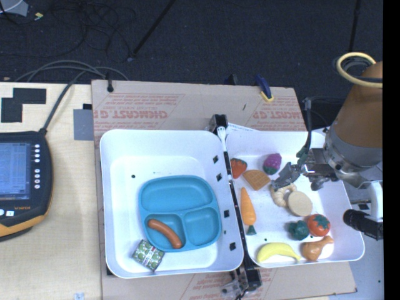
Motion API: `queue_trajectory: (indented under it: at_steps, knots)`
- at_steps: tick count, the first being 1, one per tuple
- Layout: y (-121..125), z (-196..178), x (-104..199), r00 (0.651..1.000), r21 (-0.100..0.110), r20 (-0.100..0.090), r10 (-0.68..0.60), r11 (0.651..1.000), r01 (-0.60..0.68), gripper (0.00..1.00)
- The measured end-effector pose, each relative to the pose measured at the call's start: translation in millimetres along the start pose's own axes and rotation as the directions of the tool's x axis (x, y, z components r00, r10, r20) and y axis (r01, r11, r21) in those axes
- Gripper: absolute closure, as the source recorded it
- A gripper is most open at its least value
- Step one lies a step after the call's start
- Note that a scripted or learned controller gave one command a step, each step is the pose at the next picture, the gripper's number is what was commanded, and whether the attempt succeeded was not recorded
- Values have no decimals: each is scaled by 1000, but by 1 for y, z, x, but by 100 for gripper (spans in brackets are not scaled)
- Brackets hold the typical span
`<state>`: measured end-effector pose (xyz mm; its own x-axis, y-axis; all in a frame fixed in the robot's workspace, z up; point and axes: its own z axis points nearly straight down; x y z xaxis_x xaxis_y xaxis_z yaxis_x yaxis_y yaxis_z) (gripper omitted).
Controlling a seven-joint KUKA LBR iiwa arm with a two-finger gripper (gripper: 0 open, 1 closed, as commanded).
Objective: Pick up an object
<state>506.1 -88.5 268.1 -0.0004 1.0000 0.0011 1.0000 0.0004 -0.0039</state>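
Right bin [350, 195]: gripper [289, 177], finger spread not discernible, hovers just above a beige mushroom [279, 195], beside one round cracker [300, 203]. Also one each: carrot [248, 207], banana [277, 252], tomato [318, 224], pear [315, 248]. Left bin [119, 167]: one blue tray [178, 195], one sausage [165, 232].

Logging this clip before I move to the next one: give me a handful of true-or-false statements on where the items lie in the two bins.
1. A sausage lies in the blue tray. True.
2. The banana is in the left bin. False: it lies near the front of the right bin.
3. The carrot lies in the right bin near the divider. True.
4. The claw is over the left bin. False: it is over the right bin.
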Motion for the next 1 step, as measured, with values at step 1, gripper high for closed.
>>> queue_trajectory:
  at_steps: [1]
  knots:
    - [-32, -265, -2, 1000, -21, 4, -1, 1000, 1, 0]
